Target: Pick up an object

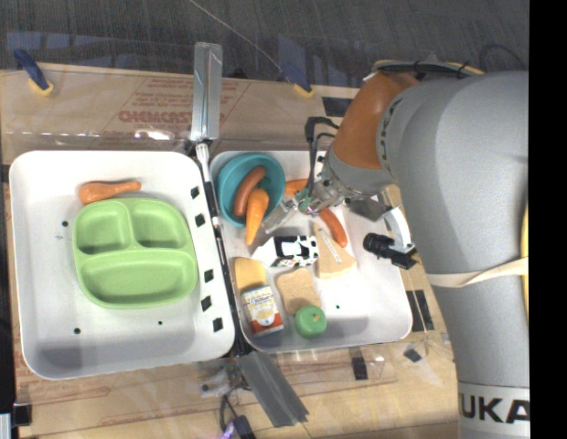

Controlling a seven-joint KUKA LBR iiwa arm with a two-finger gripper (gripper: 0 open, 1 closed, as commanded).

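Note:
The right bin (393,311) holds a blue bowl (229,186) with a brown sausage (250,184) in it and an orange carrot (255,216) leaning over its rim. My gripper (297,207) hangs low over the bin's upper middle, just right of the bowl and the carrot. Below it lies a black-and-white patterned piece (297,250). A red sausage (334,228) and a tan wedge (336,262) lie to its lower right. The wrist hides what sits directly under it.
Along the right bin's front lie a yellow cheese wedge (248,273), a bread slice (298,289), a small printed carton (262,309) and a green apple (310,321). The left bin (37,337) holds a green divided plate (134,250) and an orange drumstick (108,190).

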